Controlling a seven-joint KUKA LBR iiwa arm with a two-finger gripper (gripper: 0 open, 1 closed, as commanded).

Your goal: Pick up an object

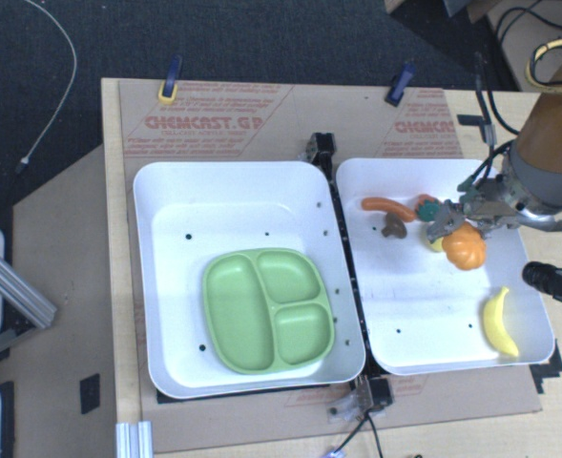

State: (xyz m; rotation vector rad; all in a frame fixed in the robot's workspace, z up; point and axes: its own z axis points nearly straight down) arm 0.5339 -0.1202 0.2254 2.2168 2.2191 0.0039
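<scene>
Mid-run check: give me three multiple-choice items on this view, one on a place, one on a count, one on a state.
1. Where does the green plate lie?
A. left bin
B. right bin
C. on the cardboard

2. How many compartments does the plate have?
A. two
B. three
C. four

3. How does the banana lie?
A. under the gripper
B. on the plate
C. apart from the gripper, near the right bin's front corner

Answers: 1 A, it rests on the left bin's floor. 2 B, ridges divide it in three. 3 C, the gripper sits by the orange pumpkin-like toy, farther back.
</scene>
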